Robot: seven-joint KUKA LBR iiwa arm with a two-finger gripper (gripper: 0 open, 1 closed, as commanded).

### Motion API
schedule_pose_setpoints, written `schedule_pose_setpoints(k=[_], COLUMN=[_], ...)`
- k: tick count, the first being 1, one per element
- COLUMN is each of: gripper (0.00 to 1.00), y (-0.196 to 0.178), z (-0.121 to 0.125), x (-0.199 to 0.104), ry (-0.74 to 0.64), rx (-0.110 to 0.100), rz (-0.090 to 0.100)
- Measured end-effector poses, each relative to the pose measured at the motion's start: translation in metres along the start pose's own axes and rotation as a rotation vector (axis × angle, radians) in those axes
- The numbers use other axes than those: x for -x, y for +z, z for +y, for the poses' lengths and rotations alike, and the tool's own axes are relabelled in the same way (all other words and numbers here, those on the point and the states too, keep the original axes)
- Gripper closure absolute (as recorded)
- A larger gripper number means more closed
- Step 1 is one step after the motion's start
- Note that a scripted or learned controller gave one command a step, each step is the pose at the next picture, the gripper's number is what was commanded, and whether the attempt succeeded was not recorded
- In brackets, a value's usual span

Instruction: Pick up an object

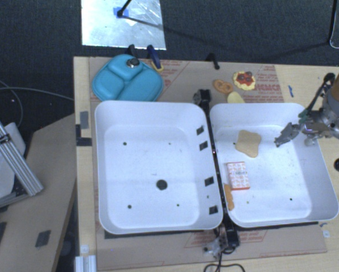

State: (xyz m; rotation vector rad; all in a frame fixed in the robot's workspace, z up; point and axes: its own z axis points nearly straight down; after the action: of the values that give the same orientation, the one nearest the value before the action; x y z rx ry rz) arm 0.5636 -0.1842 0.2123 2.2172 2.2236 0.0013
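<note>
Over the right bin [322, 205], just right of the tan slice [248, 143], the end effector [287, 134] hangs with nothing between its fingers, and how wide they stand I cannot tell. Judging by this, the pick is not yet done: descent, closing and lift all remain, and the tan slice, lying flat with its long axis running roughly up-down in the view, is the nearest candidate. Below the slice lies a small patterned box [237, 175], long axis also near up-down, with an orange stick [229, 197] beside its lower left corner by the bin wall.
</note>
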Motion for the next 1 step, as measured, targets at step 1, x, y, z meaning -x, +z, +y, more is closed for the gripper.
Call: schedule_pose_setpoints(k=[1], gripper=[0.00], y=[0.0588], z=[0.0931], x=[-0.0127], ry=[-0.006], rx=[0.006], rz=[0.000])
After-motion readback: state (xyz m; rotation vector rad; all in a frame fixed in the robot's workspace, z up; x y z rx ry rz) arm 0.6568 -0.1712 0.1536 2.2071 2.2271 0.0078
